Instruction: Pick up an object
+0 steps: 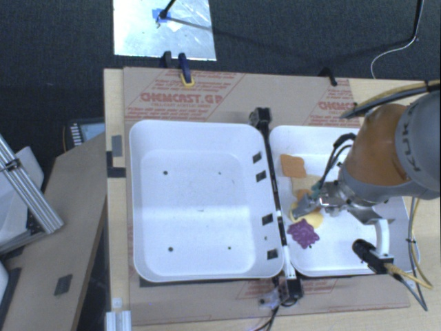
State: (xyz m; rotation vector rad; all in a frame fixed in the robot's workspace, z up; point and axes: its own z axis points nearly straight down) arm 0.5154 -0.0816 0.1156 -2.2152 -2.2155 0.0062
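Purple lump (303, 234) lies unlifted in right bin (331, 262); claw (307, 206) low over yellow piece (313, 219), state unclear; pick pending.

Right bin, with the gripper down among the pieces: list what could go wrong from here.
The gripper sits low where the yellow piece and purple piece lie close together, so it may nudge both and lift neither. It is also near the divider between the bins, so a piece could get pushed against the wall.
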